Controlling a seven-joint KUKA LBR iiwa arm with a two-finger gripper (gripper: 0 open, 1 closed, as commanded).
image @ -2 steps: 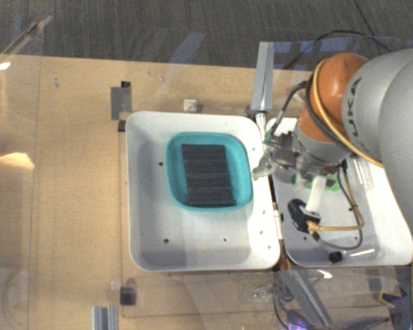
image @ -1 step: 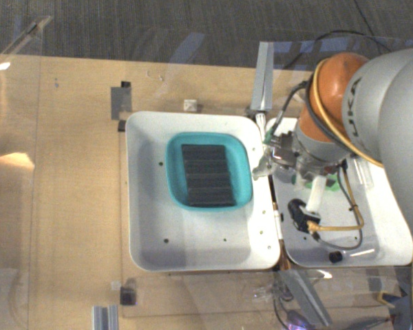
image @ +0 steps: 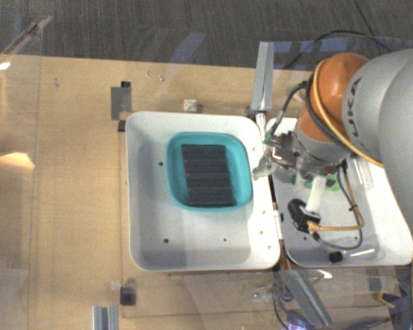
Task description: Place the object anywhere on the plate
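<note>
A teal square plate (image: 242, 172) with a dark ridged slab in its middle lies in the left white bin (image: 146, 225). My gripper (image: 312, 186) hangs over the right bin (image: 392, 243), near its left wall, mostly hidden under the grey wrist and orange band. A small green piece (image: 335, 182) peeks out beside the wrist, and I cannot tell what it is. Below the gripper a white stick-like part (image: 315, 196) slants down toward a black piece (image: 299, 214) on the bin floor. The gripper is to the right of the plate, across the wall between the bins.
A yellow cable (image: 341, 230) loops over the floor of the right bin. A grey metal post (image: 263, 78) stands behind the gap between the bins. Small brackets sit on the wooden bench around the left bin.
</note>
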